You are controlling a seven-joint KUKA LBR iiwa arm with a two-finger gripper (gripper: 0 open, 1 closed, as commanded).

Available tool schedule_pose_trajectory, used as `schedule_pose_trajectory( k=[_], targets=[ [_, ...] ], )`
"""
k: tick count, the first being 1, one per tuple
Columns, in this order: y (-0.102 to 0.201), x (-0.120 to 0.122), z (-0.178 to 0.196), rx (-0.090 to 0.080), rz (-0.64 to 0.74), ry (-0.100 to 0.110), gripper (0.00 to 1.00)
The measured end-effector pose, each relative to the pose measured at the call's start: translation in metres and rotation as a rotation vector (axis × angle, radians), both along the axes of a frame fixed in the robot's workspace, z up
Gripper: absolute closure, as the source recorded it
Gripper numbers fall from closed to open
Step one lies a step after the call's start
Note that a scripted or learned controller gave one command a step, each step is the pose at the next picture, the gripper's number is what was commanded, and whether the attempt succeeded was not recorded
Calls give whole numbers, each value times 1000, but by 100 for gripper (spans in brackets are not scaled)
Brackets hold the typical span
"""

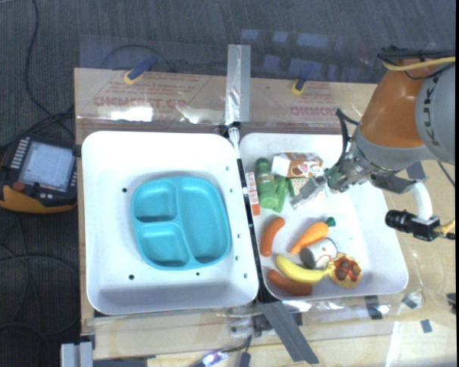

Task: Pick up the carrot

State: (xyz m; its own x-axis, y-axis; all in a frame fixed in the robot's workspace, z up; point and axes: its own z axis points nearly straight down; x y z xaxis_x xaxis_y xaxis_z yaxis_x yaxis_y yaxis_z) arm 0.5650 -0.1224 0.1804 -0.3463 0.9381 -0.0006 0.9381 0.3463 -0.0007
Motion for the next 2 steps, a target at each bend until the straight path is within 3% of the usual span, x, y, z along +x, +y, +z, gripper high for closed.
schedule_pose_trajectory(
  k=[1,2],
  targets=[
    [7,-51,-87,0,-111,-2,0],
    [3,-52,-88,-3,55,-2,0]
  ],
)
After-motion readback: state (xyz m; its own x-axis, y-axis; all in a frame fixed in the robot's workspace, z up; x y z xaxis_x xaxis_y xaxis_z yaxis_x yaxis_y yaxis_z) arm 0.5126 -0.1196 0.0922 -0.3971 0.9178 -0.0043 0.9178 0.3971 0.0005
